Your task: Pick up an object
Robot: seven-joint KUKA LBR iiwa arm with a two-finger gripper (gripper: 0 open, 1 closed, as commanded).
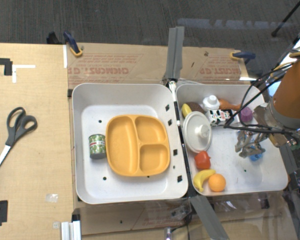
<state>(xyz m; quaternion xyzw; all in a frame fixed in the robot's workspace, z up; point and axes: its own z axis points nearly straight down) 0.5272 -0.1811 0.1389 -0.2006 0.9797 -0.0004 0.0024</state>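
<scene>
My gripper (249,145) hangs low over the right part of the right bin (270,181), under the orange-banded wrist. A small blue object (257,157) lies just below and right of it, partly covered by it. Left of it lie a white round lid (197,131), a red pepper (202,160), a banana (203,178) and an orange (217,182). Toward the back of the bin are a white bottle (210,103), a black-and-white patterned object (220,116) and a purple object (246,115).
The left bin (85,184) holds a yellow divided plate (138,145) and a green can (97,146). Scissors (14,129) lie on the bench at left. Black cables run from the arm across the right bin's back.
</scene>
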